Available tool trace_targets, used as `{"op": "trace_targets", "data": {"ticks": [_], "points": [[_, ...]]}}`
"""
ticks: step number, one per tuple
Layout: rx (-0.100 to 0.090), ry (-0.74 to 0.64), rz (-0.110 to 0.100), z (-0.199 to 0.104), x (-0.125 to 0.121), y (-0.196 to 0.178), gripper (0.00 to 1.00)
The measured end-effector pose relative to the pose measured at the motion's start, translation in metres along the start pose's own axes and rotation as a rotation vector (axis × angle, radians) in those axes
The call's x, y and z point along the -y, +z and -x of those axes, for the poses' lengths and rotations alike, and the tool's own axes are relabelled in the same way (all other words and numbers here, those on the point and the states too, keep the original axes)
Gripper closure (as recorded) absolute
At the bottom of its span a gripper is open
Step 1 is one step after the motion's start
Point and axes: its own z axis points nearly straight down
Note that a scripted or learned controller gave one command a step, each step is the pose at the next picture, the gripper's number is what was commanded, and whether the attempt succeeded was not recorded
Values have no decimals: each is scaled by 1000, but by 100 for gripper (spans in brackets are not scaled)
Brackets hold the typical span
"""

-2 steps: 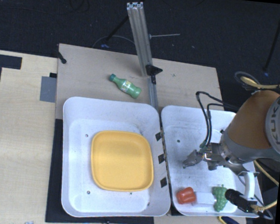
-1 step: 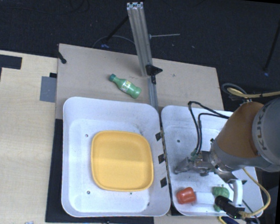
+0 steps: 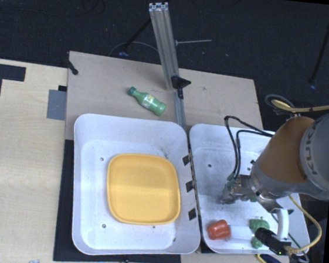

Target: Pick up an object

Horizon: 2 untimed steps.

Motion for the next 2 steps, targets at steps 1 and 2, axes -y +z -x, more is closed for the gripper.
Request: {"op": "trace_targets", "data": {"ticks": [1,2], "points": [[1,-2,5,5,-5,-60,100],[0,-3,4,-3,-11,-110,100]]}}
